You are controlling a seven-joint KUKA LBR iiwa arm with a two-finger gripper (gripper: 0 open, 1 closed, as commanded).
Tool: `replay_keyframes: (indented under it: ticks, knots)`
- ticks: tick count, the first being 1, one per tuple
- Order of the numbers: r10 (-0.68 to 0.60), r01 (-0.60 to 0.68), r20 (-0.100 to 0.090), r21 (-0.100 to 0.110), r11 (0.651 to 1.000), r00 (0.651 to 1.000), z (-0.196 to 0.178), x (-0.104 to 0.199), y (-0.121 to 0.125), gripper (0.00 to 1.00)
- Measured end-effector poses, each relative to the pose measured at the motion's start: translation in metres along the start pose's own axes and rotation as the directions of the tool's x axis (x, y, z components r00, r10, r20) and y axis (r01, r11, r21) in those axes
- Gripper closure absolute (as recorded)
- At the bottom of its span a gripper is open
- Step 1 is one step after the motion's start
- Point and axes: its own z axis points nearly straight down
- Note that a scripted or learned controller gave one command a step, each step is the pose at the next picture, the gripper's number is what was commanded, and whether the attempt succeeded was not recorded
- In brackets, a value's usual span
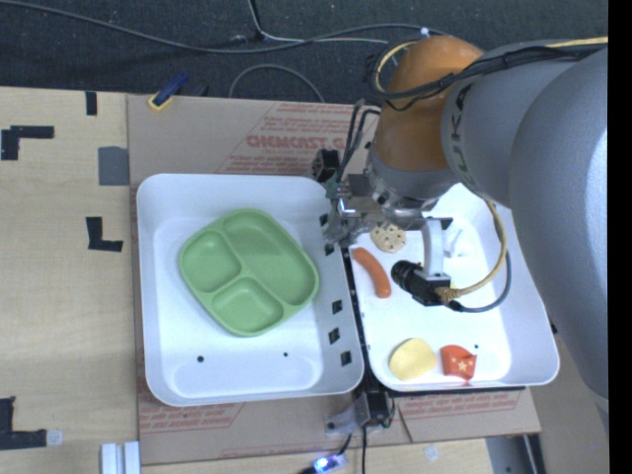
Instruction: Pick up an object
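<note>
The right bin holds an orange sausage-shaped piece, a round tan cracker with dots, a pale yellow lump and a red piece. The arm hangs over the top of this bin, its orange band above the wrist, and the gripper sits low just above the cracker and the upper end of the orange piece. The wrist body hides the fingertips. A green divided plate lies in the left bin.
A black fitting with a yellow cable hangs from the arm over the middle of the right bin. The divider between the bins carries black clips. Cardboard lies under both bins; cables run across the dark floor behind.
</note>
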Motion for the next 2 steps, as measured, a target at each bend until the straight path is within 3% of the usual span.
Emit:
replay_keyframes:
  ticks: [1, 2]
  knots:
    - [-0.001, 0.001, 0.0, -0.001, 1.0, 1.0, 0.009, 0.0546, 0.0151, 1.0]
    - [0.003, -0.003, 0.001, 0.0, 1.0, 1.0, 0.0084, 0.0513, 0.0147, 0.0]
